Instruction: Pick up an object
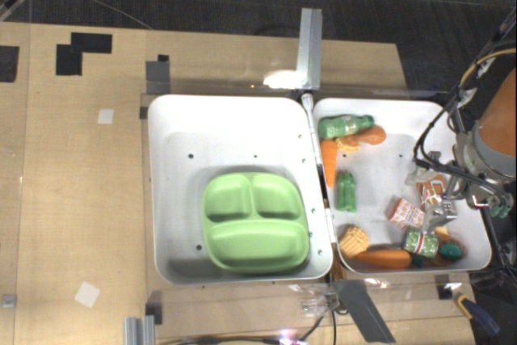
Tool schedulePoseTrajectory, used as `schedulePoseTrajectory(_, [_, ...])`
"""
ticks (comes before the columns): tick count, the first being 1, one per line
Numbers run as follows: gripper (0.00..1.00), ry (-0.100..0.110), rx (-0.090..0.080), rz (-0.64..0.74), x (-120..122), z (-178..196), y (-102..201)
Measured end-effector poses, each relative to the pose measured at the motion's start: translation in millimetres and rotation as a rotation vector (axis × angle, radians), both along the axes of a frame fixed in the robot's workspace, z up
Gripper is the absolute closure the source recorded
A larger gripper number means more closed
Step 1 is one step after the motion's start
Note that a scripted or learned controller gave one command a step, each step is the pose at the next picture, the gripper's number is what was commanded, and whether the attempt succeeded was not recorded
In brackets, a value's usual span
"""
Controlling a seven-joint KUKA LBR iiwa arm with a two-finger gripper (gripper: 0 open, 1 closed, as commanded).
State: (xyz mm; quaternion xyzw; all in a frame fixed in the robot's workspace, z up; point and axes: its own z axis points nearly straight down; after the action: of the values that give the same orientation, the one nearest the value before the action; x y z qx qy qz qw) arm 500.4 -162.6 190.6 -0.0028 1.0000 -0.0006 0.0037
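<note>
Toys crowd the right-hand shallow white bin [380, 105] on the table: a green plastic bottle [343, 126] and an orange plastic carrot [329, 159] near its left wall, small printed packets [406, 213] beside the gripper [442, 210]. Whether the gripper is clenched or released I cannot tell. The packets look light, thin and slippery; the rigid bottle, taken across its middle, seems the safer hold. A green moulded divided tray [255, 220] lies in the left bin.

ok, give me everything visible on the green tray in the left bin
The green tray is a light green, smooth, plastic-looking divided plate with rounded corners: two small compartments at the far side and one long one nearer the camera. It lies flat and upright on the floor of the left bin, toward its near right corner. Nothing sits in it.
</note>
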Motion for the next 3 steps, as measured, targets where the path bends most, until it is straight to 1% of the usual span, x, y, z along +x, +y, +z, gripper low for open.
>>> schedulePoseTrajectory(1, [0.0, -0.012, -0.004, 0.107, 17.8, -100.2, 0.8])
schedulePoseTrajectory(2, [0.0, -0.014, -0.001, 0.1, 5.6, -99.4, 66.4])
schedulePoseTrajectory(3, [0.0, -0.011, -0.001, 0.05, 47.3, -100.0, 74.0])
